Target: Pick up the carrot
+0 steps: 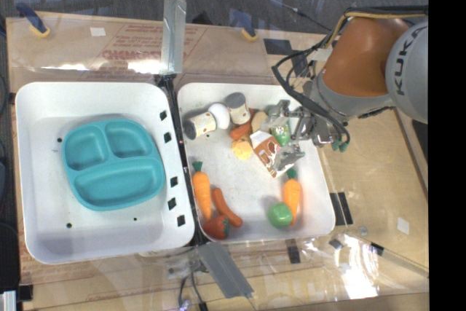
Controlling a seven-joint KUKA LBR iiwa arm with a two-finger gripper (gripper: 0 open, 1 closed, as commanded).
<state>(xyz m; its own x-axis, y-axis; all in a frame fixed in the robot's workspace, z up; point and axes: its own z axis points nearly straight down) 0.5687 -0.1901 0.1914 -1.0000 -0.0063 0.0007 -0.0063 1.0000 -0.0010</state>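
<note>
We read this moment as the approach step: the grey arm with the orange band (357,58) reaches in from the right, and its two-finger gripper (291,149) hangs over the right half of the right-hand shallow white bin (324,207), above a small printed carton with red and white faces (266,151). We cannot tell from this slanted overhead view how far apart the jaws stand, and we see nothing between them, so we treat the gripper as empty. Two orange tapered carrots with green tops lie in this bin. The nearer carrot (292,194) lies just below the gripper, its green top pointing up toward the tool and its lower end beside a round green fruit (280,215). The second carrot (202,194) lies against the bin's left wall, touching a red elongated sausage-like piece (226,209), well apart from the gripper. The left-hand white bin (29,156) holds a teal divided plastic plate (113,162). In our judgement the next move calls for shifting the tool a little toward the near edge until it centres over the nearer carrot, aligning the jaws across its narrow width, then descending. The carton and the green fruit crowd that carrot, so we expect a risk of snagging either neighbour.
</note>
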